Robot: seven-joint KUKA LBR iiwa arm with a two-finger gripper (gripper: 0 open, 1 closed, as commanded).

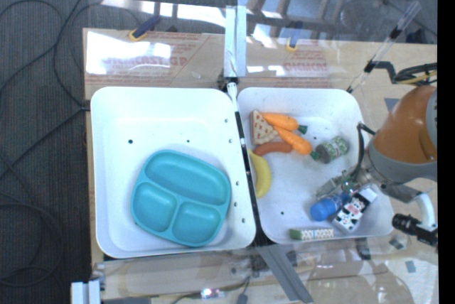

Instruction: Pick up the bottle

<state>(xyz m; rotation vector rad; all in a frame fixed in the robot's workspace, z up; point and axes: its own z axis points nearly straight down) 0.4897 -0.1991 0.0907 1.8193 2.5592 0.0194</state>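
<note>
Small blue plastic bottle [323, 209] lies on its side in the white bin nearer the arm [295, 185], front corner, touching a black-and-white patterned box [350, 213]. Grey metal gripper [340, 186] hangs just behind it; can't tell whether it's apart or together. Rec.: centre over bottle body, straddle its narrow width, keep clear of box.

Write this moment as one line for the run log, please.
task: pick up bottle | gripper: low in right bin, beside blue bottle | hold: none seen | left bin: teal tray
</note>
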